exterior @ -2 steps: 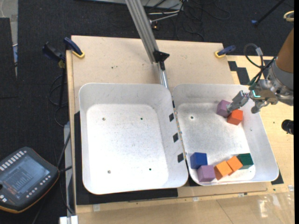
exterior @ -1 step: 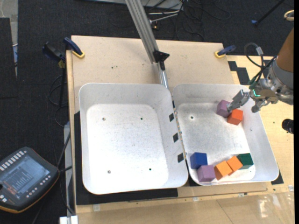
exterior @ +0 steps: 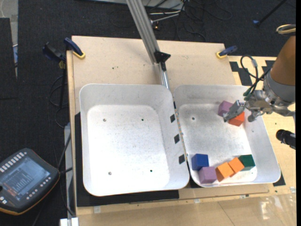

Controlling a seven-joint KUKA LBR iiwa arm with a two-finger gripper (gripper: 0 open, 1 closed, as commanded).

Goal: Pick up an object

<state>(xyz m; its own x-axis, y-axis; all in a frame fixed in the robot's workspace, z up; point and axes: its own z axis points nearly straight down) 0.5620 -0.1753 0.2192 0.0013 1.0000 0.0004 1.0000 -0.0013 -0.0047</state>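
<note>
While the orange-red block [exterior: 236,119] sits in the right bin [exterior: 263,147] touching a purple block [exterior: 225,108] at its upper left, I read the gripper [exterior: 239,110] as directly over it. Whether its fingers stand wide or narrow I cannot tell; four more blocks lie well apart near the front wall.
</note>
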